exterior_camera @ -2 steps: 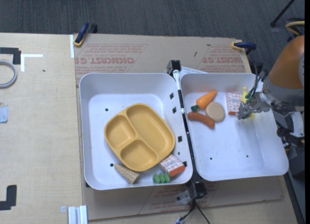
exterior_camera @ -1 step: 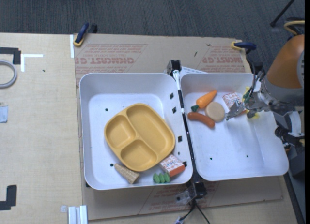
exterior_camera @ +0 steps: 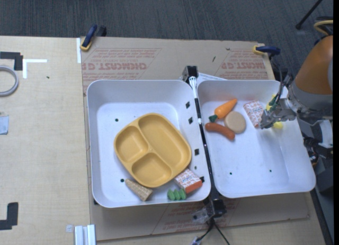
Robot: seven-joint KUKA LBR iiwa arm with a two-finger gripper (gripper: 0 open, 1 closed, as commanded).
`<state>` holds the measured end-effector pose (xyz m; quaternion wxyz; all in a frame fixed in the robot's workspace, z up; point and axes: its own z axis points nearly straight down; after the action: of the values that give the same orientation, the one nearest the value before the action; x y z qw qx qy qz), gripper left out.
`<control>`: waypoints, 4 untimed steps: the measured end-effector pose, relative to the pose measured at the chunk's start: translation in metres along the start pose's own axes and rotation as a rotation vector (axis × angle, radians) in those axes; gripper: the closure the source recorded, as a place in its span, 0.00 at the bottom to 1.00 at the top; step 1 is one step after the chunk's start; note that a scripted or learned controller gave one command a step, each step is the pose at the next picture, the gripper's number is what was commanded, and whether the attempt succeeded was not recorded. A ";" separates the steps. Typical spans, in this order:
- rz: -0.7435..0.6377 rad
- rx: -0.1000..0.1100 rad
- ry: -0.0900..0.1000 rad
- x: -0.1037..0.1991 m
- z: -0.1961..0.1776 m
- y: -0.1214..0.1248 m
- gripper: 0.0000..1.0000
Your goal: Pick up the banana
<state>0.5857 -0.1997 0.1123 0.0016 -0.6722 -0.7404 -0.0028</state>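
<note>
In the right bin [exterior_camera: 265, 164], close to its far right wall, the gripper [exterior_camera: 269, 117] sits low over the white floor. The grey wrist and orange band of the arm [exterior_camera: 313, 74] come in behind it from the right. Just under the gripper's near edge a small bright yellow patch shows, smooth and glossy like toy plastic; this looks to be the banana [exterior_camera: 277, 126]. Most of it is covered, so its long axis and the way its ends point cannot be made out. Whether the gripper is open or closed on it cannot be told either.

Left of the gripper a pink and white packet [exterior_camera: 253, 112] lies nearly touching it. Further left lie a round tan disc [exterior_camera: 236, 123], a tapered orange carrot [exterior_camera: 227, 107] with a green stem end, and a reddish-brown sausage [exterior_camera: 219, 130] set on a slant.

The left bin [exterior_camera: 95, 133] holds a mustard-yellow plate [exterior_camera: 152, 150] with three compartments. Along the bin's near wall are a tan wafer [exterior_camera: 139, 189], a knobbly green toy vegetable [exterior_camera: 177, 194] and a small red and white box [exterior_camera: 188, 180]. Both bins rest on a printed cardboard sheet [exterior_camera: 127, 61].
</note>
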 end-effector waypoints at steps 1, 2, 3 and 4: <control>-0.016 0.001 -0.008 0.027 -0.131 0.036 1.00; 0.005 -0.001 -0.007 0.017 0.014 0.014 1.00; 0.016 0.001 -0.008 -0.028 -0.017 0.071 1.00; -0.020 0.002 -0.006 0.006 0.020 -0.034 1.00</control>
<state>0.5511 -0.1965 0.0922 0.0001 -0.6646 -0.7472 0.0002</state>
